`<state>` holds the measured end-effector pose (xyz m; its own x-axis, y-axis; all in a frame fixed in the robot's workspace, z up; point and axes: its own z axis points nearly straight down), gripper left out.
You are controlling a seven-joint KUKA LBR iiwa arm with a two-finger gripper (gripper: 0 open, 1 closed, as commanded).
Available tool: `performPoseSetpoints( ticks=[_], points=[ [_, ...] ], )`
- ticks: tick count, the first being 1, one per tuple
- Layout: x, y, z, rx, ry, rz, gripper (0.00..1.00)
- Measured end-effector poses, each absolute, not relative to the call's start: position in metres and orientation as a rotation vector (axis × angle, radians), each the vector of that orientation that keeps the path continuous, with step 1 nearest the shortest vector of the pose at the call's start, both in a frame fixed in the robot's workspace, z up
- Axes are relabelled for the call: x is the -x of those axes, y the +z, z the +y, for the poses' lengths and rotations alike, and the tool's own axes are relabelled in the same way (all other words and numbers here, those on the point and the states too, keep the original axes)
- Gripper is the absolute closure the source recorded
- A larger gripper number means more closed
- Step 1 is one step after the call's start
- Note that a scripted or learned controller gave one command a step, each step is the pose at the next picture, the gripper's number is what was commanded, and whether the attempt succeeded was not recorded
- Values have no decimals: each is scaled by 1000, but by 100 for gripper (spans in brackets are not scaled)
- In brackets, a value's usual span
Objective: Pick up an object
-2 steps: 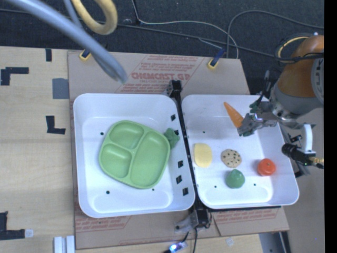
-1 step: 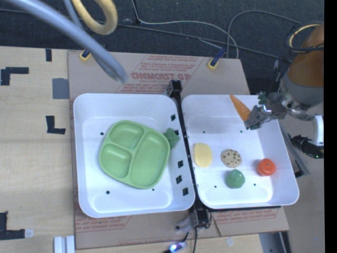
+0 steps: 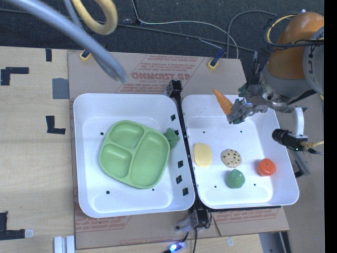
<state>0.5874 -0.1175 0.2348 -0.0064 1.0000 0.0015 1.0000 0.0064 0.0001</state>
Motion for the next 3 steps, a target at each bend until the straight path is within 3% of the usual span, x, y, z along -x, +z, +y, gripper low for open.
performPoseSetpoints(
  ticks=[3],
  points=[
    [-612, 228, 49, 2213, 1, -2228, 100]
  ],
)
